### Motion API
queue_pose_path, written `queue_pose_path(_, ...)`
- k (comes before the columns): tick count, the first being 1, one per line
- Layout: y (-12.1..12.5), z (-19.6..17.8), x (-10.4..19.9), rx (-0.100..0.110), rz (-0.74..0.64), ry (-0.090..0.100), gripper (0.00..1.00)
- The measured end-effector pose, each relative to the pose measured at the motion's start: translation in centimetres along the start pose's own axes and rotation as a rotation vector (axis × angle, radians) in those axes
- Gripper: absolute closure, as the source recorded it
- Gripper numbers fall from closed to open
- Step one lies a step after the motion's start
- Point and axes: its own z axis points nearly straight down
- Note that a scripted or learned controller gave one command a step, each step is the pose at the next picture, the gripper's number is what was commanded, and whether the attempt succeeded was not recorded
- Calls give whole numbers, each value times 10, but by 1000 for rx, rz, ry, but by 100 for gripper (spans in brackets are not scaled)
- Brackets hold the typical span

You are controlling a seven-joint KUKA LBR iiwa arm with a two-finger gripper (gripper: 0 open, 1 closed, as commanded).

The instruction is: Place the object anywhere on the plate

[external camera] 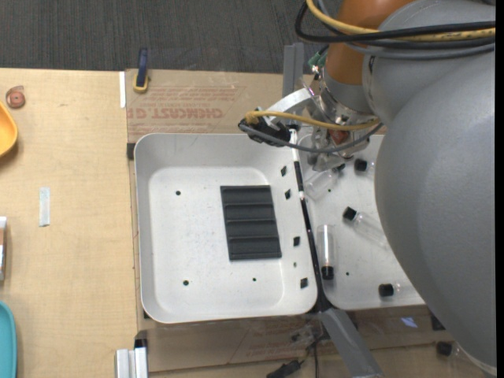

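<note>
Your pincer hangs over the right bin's top left corner; finger state can't be told. Clear vials lie below it: judged light, stiff, slippery, breakable. Grip one mid-barrel. Black ribbed plate sits in left bin.

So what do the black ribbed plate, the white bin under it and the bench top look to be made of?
Black ribbed plate: matte, probably rubber or plastic, judging by its dull dark ridges with no glare. White bin: smooth moulded plastic, likely, with rounded corners and a soft sheen. Bench top: pale wood or plywood, with faint grain visible.
</note>
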Motion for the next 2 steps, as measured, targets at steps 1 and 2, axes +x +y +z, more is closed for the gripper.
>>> queue_pose_path(1, -57, 10, 8, 0, -156, 0, 100)
queue_pose_path(2, -84, 39, 65, 0, -111, 0, 100)
